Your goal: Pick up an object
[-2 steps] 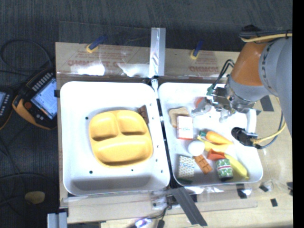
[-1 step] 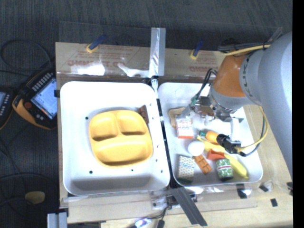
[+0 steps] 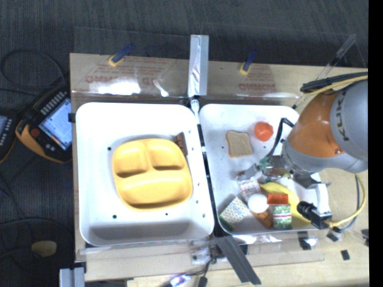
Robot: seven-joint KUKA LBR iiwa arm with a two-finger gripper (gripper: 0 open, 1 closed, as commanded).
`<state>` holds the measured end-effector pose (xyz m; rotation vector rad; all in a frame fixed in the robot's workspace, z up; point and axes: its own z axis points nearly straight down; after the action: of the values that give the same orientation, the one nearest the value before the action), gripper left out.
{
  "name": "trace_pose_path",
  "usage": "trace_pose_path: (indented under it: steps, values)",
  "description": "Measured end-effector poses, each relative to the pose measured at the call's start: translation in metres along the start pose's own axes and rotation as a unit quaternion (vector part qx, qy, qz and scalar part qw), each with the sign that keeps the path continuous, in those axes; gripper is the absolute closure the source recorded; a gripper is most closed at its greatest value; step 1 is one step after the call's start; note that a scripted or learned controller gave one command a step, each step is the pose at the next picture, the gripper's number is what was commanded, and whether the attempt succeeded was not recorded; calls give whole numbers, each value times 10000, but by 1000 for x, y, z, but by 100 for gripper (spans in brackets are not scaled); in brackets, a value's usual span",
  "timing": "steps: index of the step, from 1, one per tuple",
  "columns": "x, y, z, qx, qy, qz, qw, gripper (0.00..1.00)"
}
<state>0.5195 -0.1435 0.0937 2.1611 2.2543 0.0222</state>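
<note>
The right bin (image 3: pixel 215 137) holds a slice of toast (image 3: pixel 239 143), a small red-orange ball (image 3: pixel 263 131), a yellow banana (image 3: pixel 274 188), a white round cap or lid (image 3: pixel 257 204), a red and green carton (image 3: pixel 280 211) and a green-patterned packet (image 3: pixel 234 211). My gripper (image 3: pixel 267 170) is low in that bin, just above the banana and right of the toast. The grey and orange arm body covers most of it.
The left bin (image 3: pixel 96 130) holds a yellow divided tray (image 3: pixel 152 172), with a small brown piece (image 3: pixel 181 142) at its top right corner. A metal divider post (image 3: pixel 198 64) stands between the bins at the back. A handheld pendant (image 3: pixel 51 124) lies left of the bench.
</note>
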Motion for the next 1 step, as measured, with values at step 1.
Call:
trace_pose_path:
  steps: [1]
  values:
    - [-37,-13,-88,121,21,-454,9989,0]
